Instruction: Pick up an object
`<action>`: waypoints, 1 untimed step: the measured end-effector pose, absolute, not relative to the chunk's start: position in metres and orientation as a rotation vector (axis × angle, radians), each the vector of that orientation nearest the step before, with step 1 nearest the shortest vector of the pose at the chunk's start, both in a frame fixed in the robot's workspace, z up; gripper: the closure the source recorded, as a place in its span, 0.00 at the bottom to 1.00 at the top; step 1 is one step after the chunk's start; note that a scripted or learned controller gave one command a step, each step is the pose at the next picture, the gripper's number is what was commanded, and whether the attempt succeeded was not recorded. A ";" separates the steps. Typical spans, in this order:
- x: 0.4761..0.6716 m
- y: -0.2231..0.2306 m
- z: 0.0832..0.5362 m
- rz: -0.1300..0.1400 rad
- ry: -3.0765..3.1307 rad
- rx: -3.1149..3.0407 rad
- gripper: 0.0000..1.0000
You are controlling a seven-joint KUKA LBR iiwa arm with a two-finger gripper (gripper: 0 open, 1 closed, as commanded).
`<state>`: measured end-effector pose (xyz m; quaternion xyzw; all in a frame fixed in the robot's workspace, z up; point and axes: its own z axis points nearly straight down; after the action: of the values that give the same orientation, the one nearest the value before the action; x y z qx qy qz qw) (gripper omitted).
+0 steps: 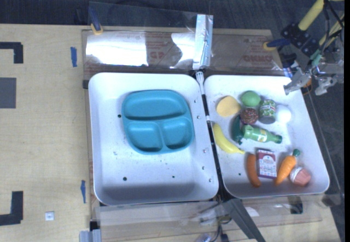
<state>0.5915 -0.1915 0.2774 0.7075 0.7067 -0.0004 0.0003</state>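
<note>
The right white bin (234,178) holds several toy foods. A yellow lemon (227,106), a green apple (250,98), a small can (268,110) and a white egg (284,115) lie near its far side. A brown ball (249,115), a green bottle (260,135) and a banana (223,139) sit in the middle. Near the front are a sausage (252,170), a red box (266,163) and a carrot (286,167). My gripper (296,82) hangs over the bin's far right corner, above and right of the egg, touching nothing.
The left bin (104,126) holds a blue divided plate (157,120). A clear plastic panel (147,44) stands behind the bins. Yellow cables (314,11) and the arm's wrist crowd the upper right. The wooden bench (38,126) spreads to the left.
</note>
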 end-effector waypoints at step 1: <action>0.624 -0.156 0.155 -0.006 2.183 2.267 0.00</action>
<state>0.6241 -0.1557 0.1553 0.7203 0.6936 -0.0020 -0.0028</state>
